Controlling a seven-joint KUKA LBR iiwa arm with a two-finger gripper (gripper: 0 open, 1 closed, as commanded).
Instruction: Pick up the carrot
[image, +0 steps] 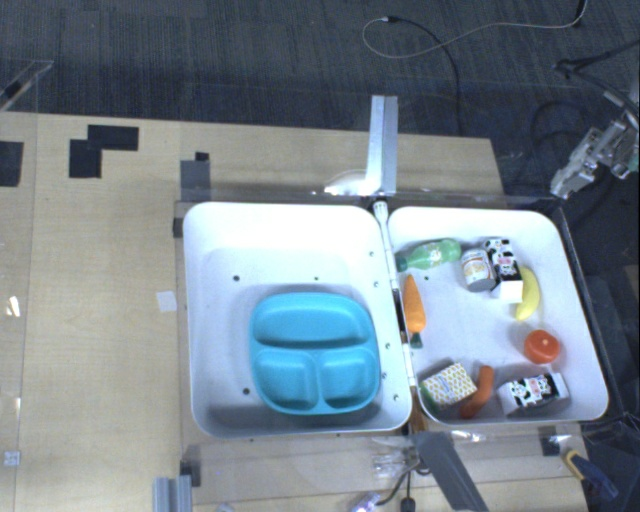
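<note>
Glossy white bin (570, 300), tapered orange carrot (412, 305)

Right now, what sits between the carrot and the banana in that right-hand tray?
In the camera view, a small can and a black-and-white carton sit between the carrot and the banana, a little farther back; otherwise bare white bin floor.

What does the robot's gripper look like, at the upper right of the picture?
The gripper is pale grey to silver, metallic, and built of small blocky parts with darker gaps between them. It is too small and blurred to make out markings or cables on it.
</note>
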